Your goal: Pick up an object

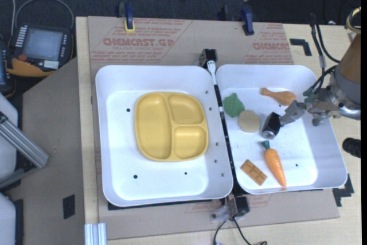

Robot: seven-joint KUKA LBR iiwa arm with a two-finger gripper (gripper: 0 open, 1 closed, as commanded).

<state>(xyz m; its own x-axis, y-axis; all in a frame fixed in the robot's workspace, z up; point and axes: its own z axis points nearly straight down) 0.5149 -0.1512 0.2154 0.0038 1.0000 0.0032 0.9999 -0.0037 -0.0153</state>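
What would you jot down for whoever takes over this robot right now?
The gripper is over the right side of the right bin; open or shut can't be told, and nothing is visibly held.
Lying in the right bin: carrot, brown cracker, green piece, beige round piece, drumstick.
The left bin holds the yellow divided plate.
Done: nothing lifted yet.
Left: grasp and lift one item.
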